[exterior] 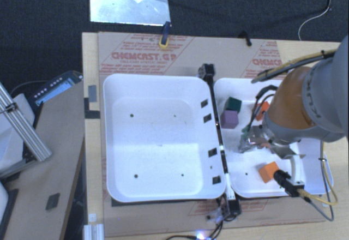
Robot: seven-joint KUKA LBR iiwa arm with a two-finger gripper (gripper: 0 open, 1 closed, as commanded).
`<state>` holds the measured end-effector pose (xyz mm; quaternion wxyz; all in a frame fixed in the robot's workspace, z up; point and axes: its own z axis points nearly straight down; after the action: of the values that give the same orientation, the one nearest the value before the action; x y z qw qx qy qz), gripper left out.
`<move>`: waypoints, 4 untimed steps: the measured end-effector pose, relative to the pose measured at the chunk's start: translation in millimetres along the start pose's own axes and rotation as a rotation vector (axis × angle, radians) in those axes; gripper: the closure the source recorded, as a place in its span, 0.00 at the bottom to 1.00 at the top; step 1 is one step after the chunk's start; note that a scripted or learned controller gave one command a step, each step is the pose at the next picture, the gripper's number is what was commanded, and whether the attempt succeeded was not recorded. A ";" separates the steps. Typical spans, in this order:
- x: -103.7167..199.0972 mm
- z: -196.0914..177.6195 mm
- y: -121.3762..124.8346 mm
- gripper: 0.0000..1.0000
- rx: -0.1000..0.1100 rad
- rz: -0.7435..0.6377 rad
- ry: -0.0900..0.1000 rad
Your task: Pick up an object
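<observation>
Red "CHEMCAST GP" print on brown sheet along tabletop's far edge. Hand low in right bin, grip state unclear. Green cube touches purple cube near bin's far-left corner; orange block near front edge.

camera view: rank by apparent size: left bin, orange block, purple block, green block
1. left bin, by far the largest.
2. orange block, purple block and green block: look alike in size, so no ranking; the green one sits partly behind the purple one.
</observation>
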<state>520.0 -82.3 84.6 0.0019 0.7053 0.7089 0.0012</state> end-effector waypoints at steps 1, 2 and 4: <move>-10.1 -67.1 74.3 1.00 -0.008 -0.001 -0.002; 28.7 -101.4 -36.0 1.00 0.007 0.003 0.004; 18.0 -235.2 17.8 1.00 -0.010 -0.006 0.000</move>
<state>536.6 -64.0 319.9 0.0054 0.7031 0.7110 0.0051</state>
